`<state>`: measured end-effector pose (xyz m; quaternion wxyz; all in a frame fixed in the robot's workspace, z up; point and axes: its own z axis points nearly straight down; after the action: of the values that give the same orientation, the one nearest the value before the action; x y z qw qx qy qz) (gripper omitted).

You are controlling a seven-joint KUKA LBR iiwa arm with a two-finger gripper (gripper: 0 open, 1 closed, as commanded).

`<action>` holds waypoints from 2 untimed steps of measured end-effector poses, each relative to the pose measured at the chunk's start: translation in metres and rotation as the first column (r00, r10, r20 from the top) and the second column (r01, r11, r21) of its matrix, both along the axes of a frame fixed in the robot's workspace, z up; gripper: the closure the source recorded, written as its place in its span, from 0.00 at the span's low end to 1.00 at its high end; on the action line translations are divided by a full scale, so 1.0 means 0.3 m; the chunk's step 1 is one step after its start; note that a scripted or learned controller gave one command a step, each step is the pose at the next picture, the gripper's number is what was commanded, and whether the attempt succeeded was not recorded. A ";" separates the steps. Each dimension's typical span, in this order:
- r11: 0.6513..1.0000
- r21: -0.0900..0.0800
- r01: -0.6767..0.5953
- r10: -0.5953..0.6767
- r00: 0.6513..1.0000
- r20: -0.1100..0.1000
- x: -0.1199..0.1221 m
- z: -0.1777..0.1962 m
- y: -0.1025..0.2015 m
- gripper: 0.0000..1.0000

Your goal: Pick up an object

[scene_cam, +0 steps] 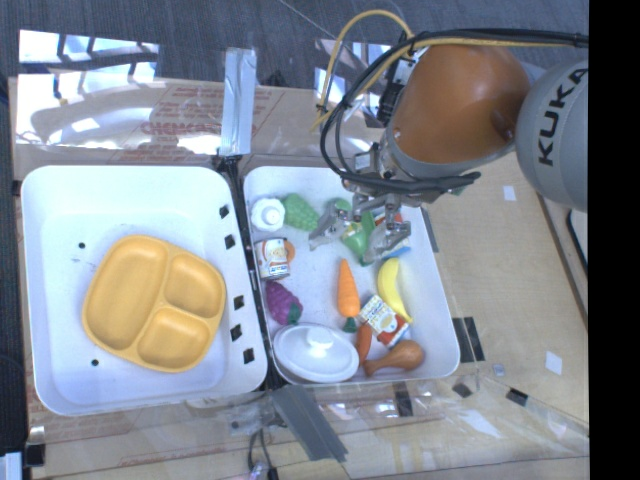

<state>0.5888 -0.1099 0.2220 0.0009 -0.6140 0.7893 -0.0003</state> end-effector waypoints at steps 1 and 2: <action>0.985 0.005 -0.172 0.172 0.985 -0.008 -0.030 -0.369 -0.048 0.00; 0.969 -0.007 -0.246 0.246 0.969 0.022 -0.265 -0.407 -0.095 0.00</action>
<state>0.5094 -0.1385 0.0999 0.0086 -0.7070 0.7071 -0.0089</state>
